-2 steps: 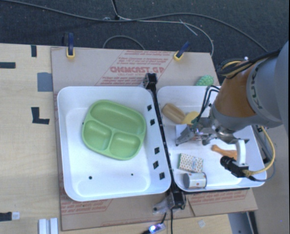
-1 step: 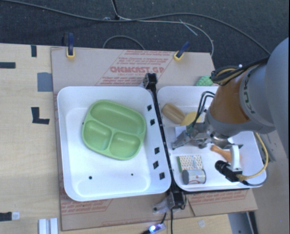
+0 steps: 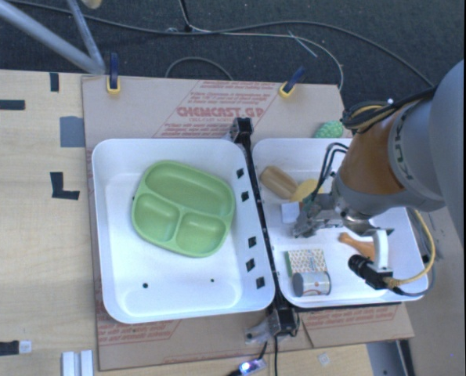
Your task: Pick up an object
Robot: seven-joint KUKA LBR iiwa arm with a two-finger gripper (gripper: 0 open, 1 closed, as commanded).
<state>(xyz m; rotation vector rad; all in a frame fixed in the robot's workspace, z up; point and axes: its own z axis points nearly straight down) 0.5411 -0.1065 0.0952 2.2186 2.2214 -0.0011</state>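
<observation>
- We record the left bin (image 3: 107,233) as white, with small black marks on its floor.
- The divided plate (image 3: 183,207) is light green throughout.
- We record the right bin (image 3: 283,151) as white.
- The rounded object (image 3: 278,181) is tan; a yellow piece (image 3: 306,188) adjoins it.
- The small can (image 3: 311,283) is metallic grey, with a checked tan-and-green pad (image 3: 306,260) beside it.
- We note an orange item (image 3: 358,244) and a green ball (image 3: 331,130).
- The arm (image 3: 409,151) is grey with an orange band.
- The board (image 3: 209,108) is brown cardboard with red lettering.
</observation>
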